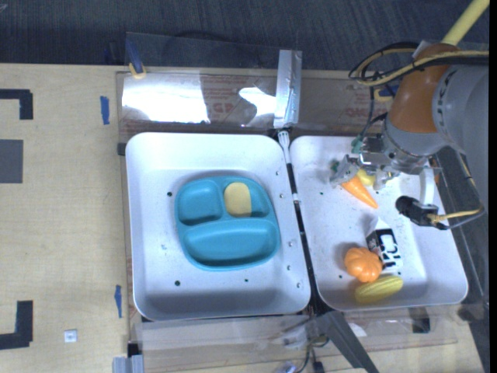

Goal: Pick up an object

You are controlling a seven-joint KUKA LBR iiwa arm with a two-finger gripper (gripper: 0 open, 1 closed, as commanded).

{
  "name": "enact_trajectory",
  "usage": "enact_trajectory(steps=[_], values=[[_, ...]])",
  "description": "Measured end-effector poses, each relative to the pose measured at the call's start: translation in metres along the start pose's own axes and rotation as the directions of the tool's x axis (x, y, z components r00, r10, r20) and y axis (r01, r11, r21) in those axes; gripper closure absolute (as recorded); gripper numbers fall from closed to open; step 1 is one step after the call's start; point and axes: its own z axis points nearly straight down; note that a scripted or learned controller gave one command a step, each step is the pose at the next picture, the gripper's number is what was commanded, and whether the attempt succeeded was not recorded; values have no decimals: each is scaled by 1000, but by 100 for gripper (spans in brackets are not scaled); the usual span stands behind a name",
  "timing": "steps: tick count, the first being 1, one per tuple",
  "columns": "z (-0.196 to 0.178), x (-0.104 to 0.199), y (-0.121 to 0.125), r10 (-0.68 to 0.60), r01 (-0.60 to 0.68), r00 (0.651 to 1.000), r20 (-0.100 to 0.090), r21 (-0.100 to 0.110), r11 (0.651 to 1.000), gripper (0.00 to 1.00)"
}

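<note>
At the near end of the right-hand shallow white bin (pixel 435 282) lies a yellow corn-shaped toy (pixel 379 287), and touching it just behind sits a rounded orange toy like a small pepper (pixel 363 263). A small black-and-white block (pixel 386 247) rests against the orange toy's right side. Farther back in the same bin lies an orange carrot-shaped toy (pixel 359 189), tilted with its tip pointing toward the near right.

The left-hand shallow white bin (pixel 155 208) holds a blue plastic divided plate (pixel 225 243); a pale yellow rounded toy (pixel 238 199) sits in the plate's far right compartment.

The grey arm with its orange band (pixel 413 103) reaches in from the right over the far part of the right bin. Its pincer (pixel 363 166) is low over the thick end of the carrot toy; whether its fingers are apart or together cannot be told, nor whether they touch the carrot. Beyond the bins, a strip of shiny clear sheeting (pixel 198 99) stands along the wooden worktop (pixel 54 224).
</note>
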Motion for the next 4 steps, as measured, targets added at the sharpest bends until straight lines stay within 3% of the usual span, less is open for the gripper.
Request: enact_trajectory(steps=[1,2,3,4], values=[[-18,-2,4,0,0,1000,3,-14,1000,100],[-17,-2,4,0,0,1000,3,-12,1000,0],[19,-9,31,-139,139,990,6,-13,990,0],[20,11,-11,-42,42,999,3,-12,999,0]])
